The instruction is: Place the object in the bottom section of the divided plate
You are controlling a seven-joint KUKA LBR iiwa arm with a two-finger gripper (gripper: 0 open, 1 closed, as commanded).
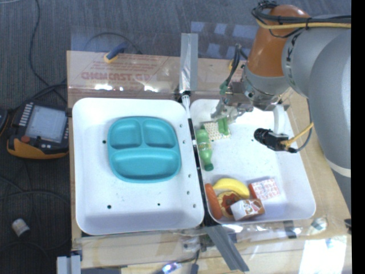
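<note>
The teal divided plate lies in the left white bin, with two small sections at the top and one wide section at the bottom. My gripper hangs over the upper left corner of the right bin. Just under it are a small green piece and a dotted white item; whether the green piece is held is unclear. A green bottle lies along the right bin's left wall.
At the right bin's front lie a banana, a red-and-white box, a small carton and a red item. A black fitting with a yellow cable hangs off the arm. A raised divider separates the bins.
</note>
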